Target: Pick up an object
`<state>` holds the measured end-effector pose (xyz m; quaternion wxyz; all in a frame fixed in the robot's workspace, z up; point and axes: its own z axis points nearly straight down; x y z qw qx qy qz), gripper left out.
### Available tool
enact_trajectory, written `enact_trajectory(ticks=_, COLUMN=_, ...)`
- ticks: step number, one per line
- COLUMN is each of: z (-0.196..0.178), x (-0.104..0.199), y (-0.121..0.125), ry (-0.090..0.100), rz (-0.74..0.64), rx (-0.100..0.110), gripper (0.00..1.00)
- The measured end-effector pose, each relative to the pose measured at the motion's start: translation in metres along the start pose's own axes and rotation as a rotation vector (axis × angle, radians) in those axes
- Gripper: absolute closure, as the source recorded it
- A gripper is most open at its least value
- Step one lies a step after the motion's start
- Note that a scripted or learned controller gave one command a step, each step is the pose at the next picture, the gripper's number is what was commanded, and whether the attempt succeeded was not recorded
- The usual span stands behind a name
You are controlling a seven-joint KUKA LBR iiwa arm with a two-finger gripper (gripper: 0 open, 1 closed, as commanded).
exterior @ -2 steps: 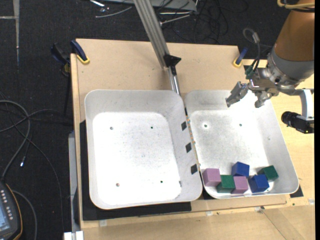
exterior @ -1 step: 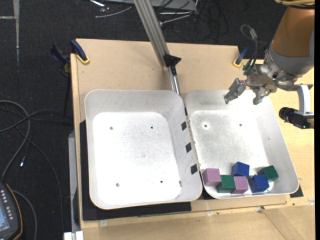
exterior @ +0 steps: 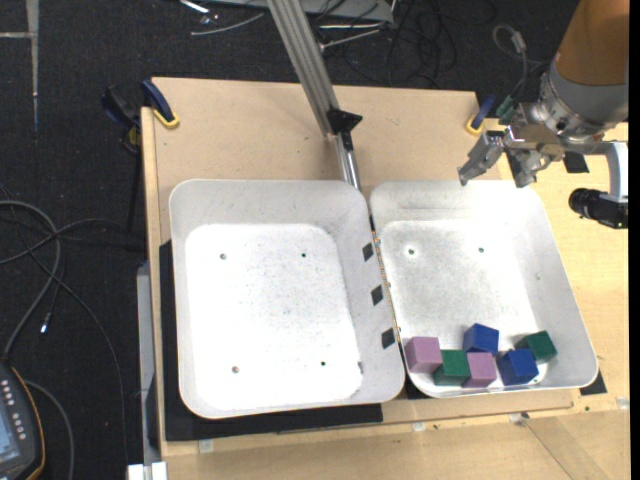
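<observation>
Several small blocks lie clustered at the near edge of the right bin (exterior: pixel 560 268): a purple block (exterior: pixel 423 353), a green block (exterior: pixel 455 366), a blue block (exterior: pixel 481 339), a second purple block (exterior: pixel 482 368), a second blue block (exterior: pixel 517 366) and a second green block (exterior: pixel 540 345). My gripper (exterior: pixel 497 164) hangs above the far edge of the right bin, well away from the blocks. Its fingers are spread open with nothing between them.
The left bin (exterior: pixel 180 268) sits beside the right one, their rims meeting in the middle. A slanted metal rod (exterior: pixel 305 53) runs from the top of the view down to the bins' far junction. Blue-and-yellow clamps (exterior: pixel 160 105) sit at the bench's far corners.
</observation>
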<state>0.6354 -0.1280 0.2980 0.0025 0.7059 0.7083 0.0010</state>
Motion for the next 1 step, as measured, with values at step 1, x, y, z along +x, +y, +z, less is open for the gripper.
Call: enact_trajectory(ticks=1, z=-0.0017, x=-0.0438, y=0.0384, ry=-0.001, rz=0.007, rx=-0.001, gripper=0.00)
